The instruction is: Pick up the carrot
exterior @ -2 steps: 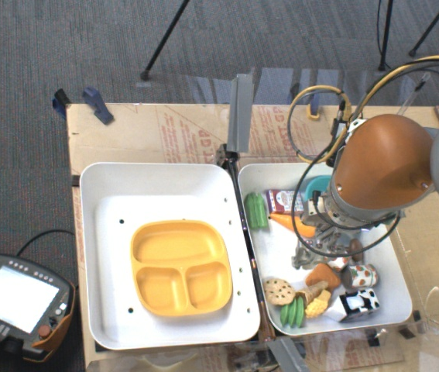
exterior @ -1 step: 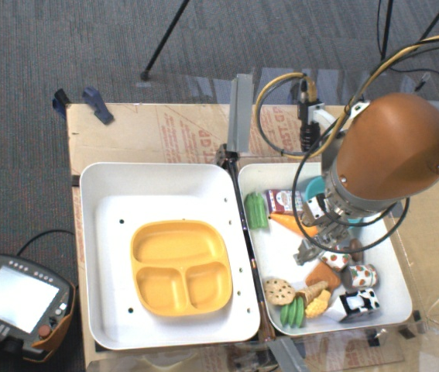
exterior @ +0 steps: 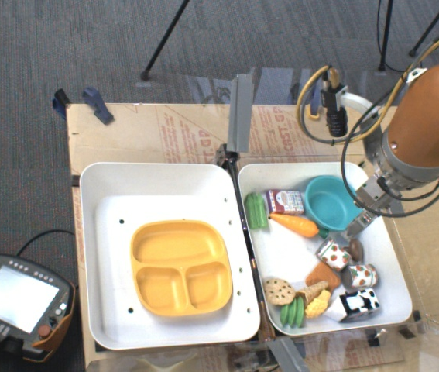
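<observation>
Yellow tray: a yellow plastic three-compartment tray [exterior: 181, 266] lies in the left shallow white bin [exterior: 103, 184], well apart from the end effector on its far left; no part in this step.

Green piece: a small green ribbed plastic vegetable [exterior: 255, 210] lies against the left wall of the right shallow white bin [exterior: 401, 285], left of the end effector, beyond the carrot.

Carton: a small purple and white carton [exterior: 285, 201] lies just above the carrot's thick end.

Carrot: the orange tapered toy carrot [exterior: 295, 225] lies flat on the right bin's floor, near and left of the end effector, its thin tip pointing toward the bowl. Nothing grips it.

Bowl: a teal round plastic bowl [exterior: 330, 201] sits between the carrot and the end effector, touching or nearly touching the carrot's tip.

End effector: the grey two-finger end effector [exterior: 360, 225] hangs low at the bowl's right rim, over the right bin. Whether spread or pressed together: cannot tell, too small and dark.

Clutter: spotted toy cans and other small food toys lie just below the end effector.

Step, judged: approach; grasp not yet made.

Next move, judged: shift left past the bowl, centre over the carrot's mid-body, align across its long axis, descend, close, clear of bowl and carton.
</observation>
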Tool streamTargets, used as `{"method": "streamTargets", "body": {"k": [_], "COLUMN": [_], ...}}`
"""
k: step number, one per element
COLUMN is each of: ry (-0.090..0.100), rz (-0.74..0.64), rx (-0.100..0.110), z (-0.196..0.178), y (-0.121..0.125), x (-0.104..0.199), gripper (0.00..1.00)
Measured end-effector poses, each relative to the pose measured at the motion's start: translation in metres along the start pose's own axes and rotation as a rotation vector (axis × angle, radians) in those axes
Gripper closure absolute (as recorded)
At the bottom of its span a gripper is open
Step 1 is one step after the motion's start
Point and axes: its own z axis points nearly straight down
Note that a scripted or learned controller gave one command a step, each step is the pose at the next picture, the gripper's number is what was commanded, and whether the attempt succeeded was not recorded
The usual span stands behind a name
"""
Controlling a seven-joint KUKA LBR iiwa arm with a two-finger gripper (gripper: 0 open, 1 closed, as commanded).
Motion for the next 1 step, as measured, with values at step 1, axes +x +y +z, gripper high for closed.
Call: {"method": "streamTargets", "body": {"k": [1], "ry": [-0.001], "rz": [0.0], "rx": [0.0], "z": [0.0003], "y": [-0.0003], "x": [-0.0007], "gripper": [0.0]}}
